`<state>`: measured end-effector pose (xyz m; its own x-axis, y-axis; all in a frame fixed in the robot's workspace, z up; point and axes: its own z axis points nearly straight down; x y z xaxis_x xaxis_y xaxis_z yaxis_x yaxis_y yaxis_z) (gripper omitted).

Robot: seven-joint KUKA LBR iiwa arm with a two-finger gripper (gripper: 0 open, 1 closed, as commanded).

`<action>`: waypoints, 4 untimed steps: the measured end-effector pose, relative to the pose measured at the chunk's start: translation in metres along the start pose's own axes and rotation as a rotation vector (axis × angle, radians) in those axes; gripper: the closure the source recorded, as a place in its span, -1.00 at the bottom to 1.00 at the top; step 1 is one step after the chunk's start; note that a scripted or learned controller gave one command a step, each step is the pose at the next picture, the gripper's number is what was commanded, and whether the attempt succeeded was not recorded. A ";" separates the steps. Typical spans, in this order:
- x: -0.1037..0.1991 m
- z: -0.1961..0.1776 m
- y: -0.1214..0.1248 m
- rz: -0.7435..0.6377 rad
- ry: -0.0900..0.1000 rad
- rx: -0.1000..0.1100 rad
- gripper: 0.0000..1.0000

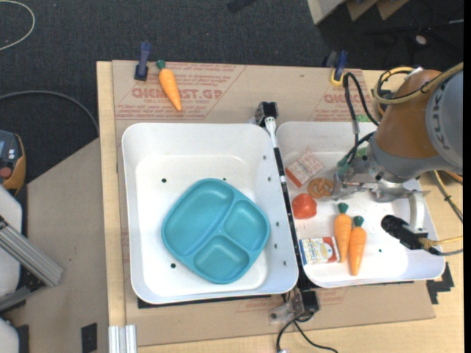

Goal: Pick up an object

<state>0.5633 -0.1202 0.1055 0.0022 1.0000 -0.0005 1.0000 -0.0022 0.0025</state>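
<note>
In the right bin (pixel 419 271) lie a red tomato-like piece (pixel 304 206), a brown round biscuit (pixel 320 187), a pink and white packet (pixel 303 169), two orange carrots (pixel 343 234) (pixel 357 245) side by side, and a small printed box (pixel 318 251). My gripper (pixel 346 184) is low over the middle of this bin, just right of the biscuit and above the carrot tops. The wrist hides its tips, and nothing is seen held.
The left bin (pixel 140 197) holds a blue divided plate (pixel 215 230). A third carrot (pixel 170 88) lies on the cardboard behind the left bin. Blue clamps (pixel 142 61) (pixel 338 65) sit on the board's far edge. The arm covers the right bin's far right part.
</note>
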 end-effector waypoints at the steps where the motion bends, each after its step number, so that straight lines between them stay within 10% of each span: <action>1: 0.061 -0.084 -0.081 -0.006 0.004 0.005 1.00; 4: 0.225 -0.310 -0.083 -0.009 0.003 -0.004 1.00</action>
<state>0.4797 0.1051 0.4149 -0.0063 1.0000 0.0026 1.0000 0.0063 0.0065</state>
